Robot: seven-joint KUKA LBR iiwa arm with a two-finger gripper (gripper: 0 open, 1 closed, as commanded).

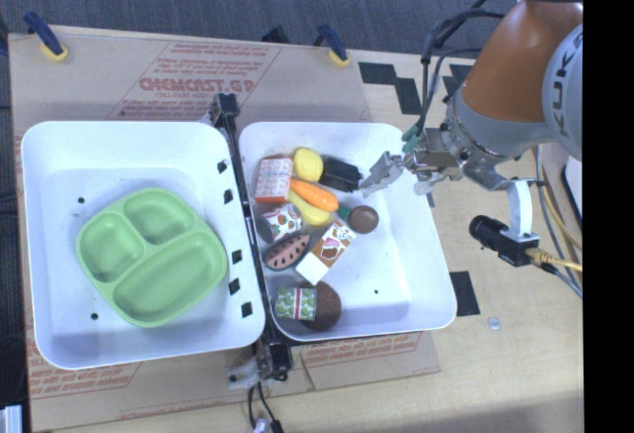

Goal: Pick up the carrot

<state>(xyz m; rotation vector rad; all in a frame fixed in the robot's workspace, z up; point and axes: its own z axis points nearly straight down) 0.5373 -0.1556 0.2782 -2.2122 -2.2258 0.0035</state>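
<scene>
I am approaching: my jaws hover above the right bin (421, 268), right of the carrot (315, 195). Whether they're parted, I cannot tell. Next I must shift left and descend.

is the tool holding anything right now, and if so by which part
Nothing is held. The tool hangs over the right bin with nothing between its fingers, and the carrot lies apart from it in the pile of toy food.

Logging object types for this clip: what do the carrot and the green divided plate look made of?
Carrot: likely moulded plastic toy, uniform bright orange with a smooth skin. Green divided plate: probably matte plastic, one even pale green with soft rounded compartment edges and little glare.
</scene>
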